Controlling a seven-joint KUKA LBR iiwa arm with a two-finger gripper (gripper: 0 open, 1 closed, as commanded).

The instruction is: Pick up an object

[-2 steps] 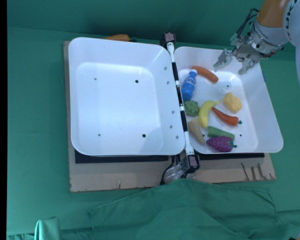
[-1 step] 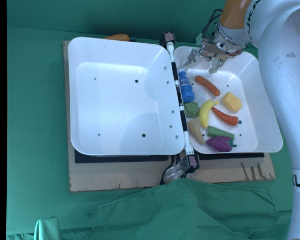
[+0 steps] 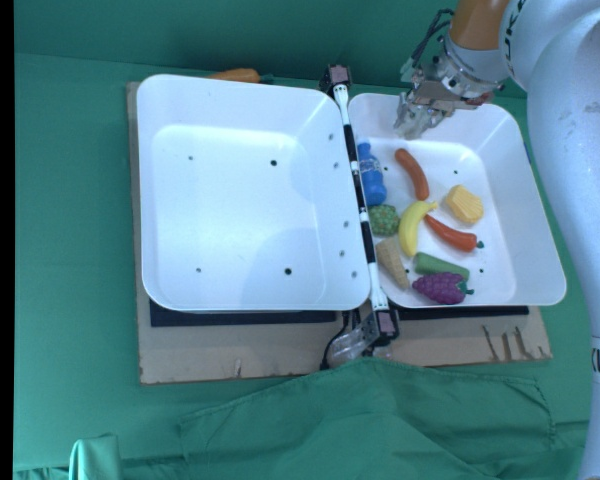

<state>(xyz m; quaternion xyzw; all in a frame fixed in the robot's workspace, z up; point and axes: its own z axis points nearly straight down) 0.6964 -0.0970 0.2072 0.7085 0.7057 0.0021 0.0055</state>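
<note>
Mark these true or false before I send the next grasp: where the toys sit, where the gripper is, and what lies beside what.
1. All the toy food lies in the right bin. True.
2. The gripper hovers over the left bin. False: it is above the right bin's far edge.
3. The banana lies beside the orange-red sausage, further from the gripper. True.
4. The purple grapes sit at the far edge. False: they lie near the bin's near edge.
5. The blue bottle lies against the divider side. True.
</note>
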